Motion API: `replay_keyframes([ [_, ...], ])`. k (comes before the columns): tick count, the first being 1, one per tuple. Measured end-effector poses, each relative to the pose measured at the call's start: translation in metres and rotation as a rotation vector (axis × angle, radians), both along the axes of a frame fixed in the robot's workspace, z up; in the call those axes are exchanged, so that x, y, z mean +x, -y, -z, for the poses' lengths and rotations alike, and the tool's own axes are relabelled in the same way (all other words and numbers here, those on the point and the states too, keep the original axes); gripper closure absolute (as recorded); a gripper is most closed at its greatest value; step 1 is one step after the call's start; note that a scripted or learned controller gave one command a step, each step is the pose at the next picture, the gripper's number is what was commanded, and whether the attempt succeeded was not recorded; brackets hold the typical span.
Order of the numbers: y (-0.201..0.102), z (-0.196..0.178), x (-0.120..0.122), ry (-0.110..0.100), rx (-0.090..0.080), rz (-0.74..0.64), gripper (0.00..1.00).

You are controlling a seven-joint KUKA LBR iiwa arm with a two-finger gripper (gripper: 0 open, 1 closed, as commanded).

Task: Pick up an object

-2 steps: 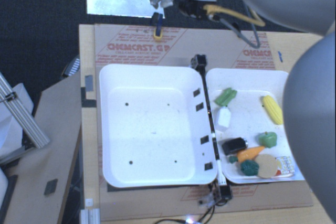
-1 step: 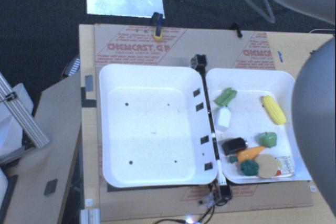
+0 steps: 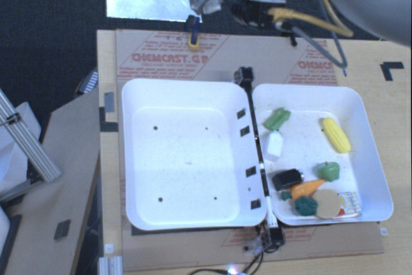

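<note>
Gripper [image 3: 205,4] up beyond the left bin's [image 3: 138,203] far rim, jaw spread impossible to tell, nothing seen held, yellow corn [image 3: 336,134], green pepper [image 3: 327,170], carrot [image 3: 308,188] well off in the right bin [image 3: 372,158], across the divider.

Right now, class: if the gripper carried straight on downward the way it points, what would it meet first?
Probably the bench's board beyond the bins, near the small yellow and blue piece. The gripper hangs above that spot, not over either bin, though depth is hard to judge from this slanted view.
</note>
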State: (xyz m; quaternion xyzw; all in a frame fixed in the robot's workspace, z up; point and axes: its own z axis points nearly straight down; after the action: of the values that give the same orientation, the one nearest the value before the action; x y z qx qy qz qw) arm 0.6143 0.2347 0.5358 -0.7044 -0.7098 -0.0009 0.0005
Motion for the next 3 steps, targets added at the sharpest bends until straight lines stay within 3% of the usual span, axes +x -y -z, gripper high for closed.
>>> replay_keyframes([
  [3, 0.001, 0.001, -0.11, -0.001, -0.001, 0.003, 1.0],
])
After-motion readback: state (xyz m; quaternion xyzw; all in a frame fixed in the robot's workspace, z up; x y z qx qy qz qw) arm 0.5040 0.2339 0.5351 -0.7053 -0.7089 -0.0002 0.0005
